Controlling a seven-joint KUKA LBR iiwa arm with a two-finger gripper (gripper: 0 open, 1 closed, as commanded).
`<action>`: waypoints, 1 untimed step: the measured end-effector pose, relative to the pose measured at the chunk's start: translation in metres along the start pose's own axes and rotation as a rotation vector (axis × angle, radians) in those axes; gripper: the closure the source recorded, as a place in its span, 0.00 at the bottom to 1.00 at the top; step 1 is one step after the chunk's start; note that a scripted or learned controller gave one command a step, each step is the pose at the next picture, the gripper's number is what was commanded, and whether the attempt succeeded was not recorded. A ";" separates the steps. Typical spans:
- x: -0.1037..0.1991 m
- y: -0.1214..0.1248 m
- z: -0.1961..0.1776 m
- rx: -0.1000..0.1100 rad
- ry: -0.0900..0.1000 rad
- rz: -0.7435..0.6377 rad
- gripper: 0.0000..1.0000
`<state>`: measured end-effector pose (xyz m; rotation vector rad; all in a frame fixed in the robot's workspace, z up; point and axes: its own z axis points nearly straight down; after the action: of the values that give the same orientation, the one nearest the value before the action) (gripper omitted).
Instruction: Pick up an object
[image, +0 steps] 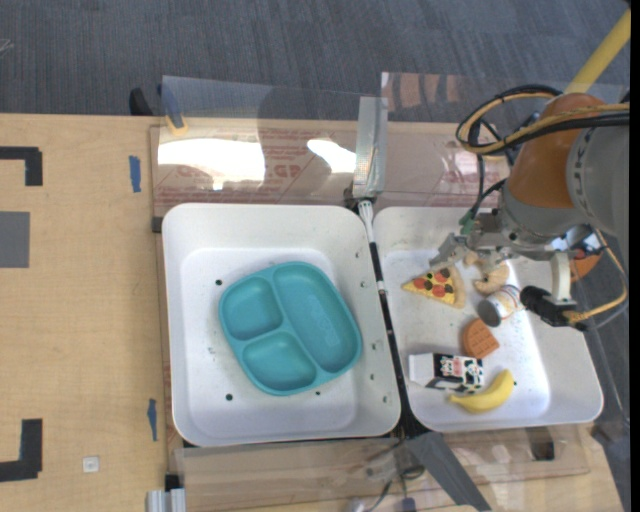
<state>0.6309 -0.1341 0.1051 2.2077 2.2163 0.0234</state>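
The right bin (570, 390) holds several small toys. A pizza slice (432, 286) lies near its upper left. A tan lump (487, 281) and a small silver cylinder (506, 300) lie beside it, with an orange-brown biscuit (480, 340) below them. A black-and-white carton (450, 369) and a yellow banana (485, 392) lie near the front. My gripper (470, 257) hangs over the bin's upper part, just above the pizza slice and the tan lump. Its fingers are spread open and hold nothing.
The left bin (190, 250) holds a teal divided plate (290, 327). A clear plastic wall (370, 150) stands behind both bins. The arm's cables (500, 115) loop at the upper right. Brown bench surface (80, 300) lies to the left.
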 end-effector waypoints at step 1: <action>0.005 -0.038 0.009 -0.004 -0.005 0.004 0.00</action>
<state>0.5926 -0.1293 0.0951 2.2076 2.2081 0.0224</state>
